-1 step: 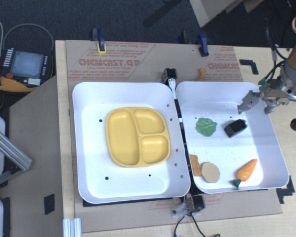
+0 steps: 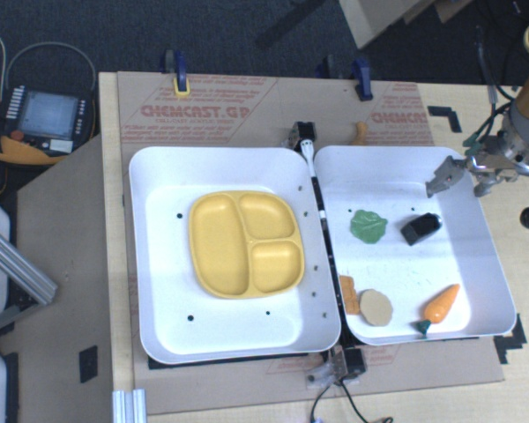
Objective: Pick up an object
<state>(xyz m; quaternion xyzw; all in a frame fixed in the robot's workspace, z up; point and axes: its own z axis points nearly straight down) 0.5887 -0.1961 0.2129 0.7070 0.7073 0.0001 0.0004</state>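
right white bin [image 2: 476, 236], carrot [image 2: 441, 303] tip pointing upper right, jaws [image 2: 463, 173] open, empty

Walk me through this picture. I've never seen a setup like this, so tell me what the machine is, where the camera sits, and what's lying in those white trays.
One camera looks down at a slant on a bench. Two shallow white bins sit side by side. The left bin holds a yellow divided plate. The right bin holds small toy items: a green leafy piece, a black block, a carrot, and a tan round piece beside a small orange bit. The machine is a robot arm reaching in from the right; its gripper hangs over the right bin's far corner, with nothing seen between its fingers. Its job is to pick something up.
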